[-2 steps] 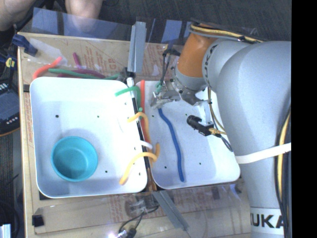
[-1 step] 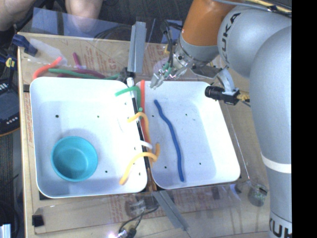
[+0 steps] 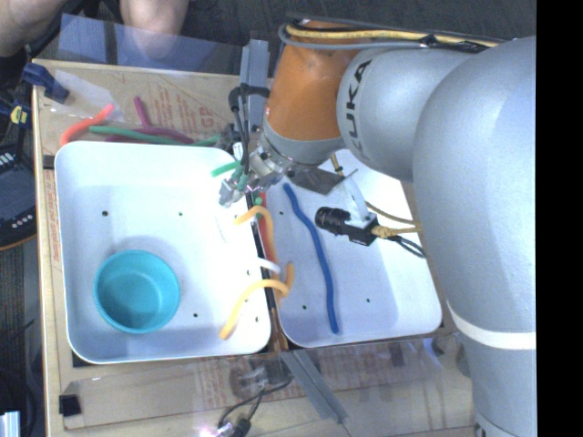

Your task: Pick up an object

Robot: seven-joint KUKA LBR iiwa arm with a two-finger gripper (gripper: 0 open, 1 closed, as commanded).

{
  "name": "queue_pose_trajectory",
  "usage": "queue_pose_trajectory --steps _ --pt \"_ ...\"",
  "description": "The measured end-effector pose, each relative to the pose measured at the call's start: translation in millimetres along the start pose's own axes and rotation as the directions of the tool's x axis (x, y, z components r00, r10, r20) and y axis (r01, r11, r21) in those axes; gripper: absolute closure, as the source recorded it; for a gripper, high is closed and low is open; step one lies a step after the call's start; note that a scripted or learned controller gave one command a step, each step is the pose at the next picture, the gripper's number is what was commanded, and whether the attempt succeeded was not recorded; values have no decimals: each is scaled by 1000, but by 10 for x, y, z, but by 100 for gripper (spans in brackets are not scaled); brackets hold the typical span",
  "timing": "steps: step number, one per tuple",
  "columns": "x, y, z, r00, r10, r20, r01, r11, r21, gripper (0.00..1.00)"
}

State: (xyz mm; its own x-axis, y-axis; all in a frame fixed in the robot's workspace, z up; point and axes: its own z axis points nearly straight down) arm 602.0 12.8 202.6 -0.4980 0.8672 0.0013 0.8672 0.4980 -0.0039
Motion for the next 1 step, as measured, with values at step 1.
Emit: queue_pose_trajectory --steps 1 --pt "-883 128 -145 969 -247 4 247 969 -3 100"
